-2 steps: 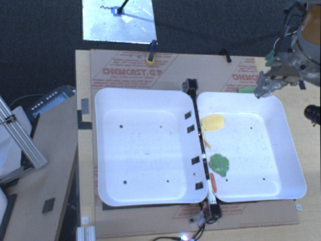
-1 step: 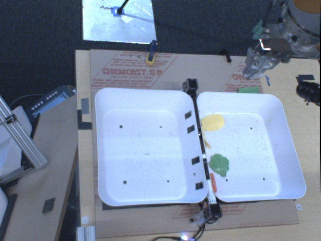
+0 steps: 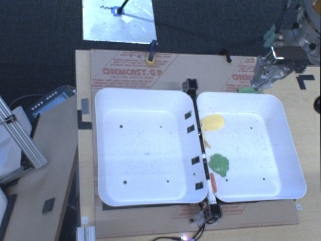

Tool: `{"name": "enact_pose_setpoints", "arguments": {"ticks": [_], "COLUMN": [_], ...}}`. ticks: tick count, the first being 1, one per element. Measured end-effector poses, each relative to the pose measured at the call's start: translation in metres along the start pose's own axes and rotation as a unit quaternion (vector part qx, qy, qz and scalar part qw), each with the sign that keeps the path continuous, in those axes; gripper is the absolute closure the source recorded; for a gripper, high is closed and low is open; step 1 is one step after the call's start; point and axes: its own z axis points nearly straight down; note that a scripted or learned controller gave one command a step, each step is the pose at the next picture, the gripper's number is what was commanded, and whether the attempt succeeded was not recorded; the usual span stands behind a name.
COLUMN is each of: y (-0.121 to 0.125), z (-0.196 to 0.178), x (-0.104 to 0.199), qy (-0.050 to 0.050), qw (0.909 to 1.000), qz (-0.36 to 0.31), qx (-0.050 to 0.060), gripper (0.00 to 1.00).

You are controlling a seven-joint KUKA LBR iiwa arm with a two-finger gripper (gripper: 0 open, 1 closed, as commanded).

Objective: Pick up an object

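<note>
While claw (image 3: 262,80) hovers, orange object (image 3: 213,183) lies near-vertical, right bin (image 3: 288,129)

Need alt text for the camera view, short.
Two shallow white bins sit side by side; the right bin holds a yellow piece, a green piece and a small orange piece along its left side. The arm's hand hovers above that bin's far edge.

— What does the arm's end look like?
— A grey metal wrist block (image 3: 306,31) with a green fitting at its left side and dark cables running up.
— And the tip?
— A pale grey two-finger gripper (image 3: 261,82), slim and metallic.
</note>
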Motion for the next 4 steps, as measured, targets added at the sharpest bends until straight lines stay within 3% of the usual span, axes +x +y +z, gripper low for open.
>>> {"name": "enact_pose_setpoints", "arguments": {"ticks": [4], "y": [0.0], "z": [0.005], "x": [0.063], "qy": [-0.001], "qw": [1.0], "qz": [0.001], "qx": [0.003], "gripper": [1.0]}}
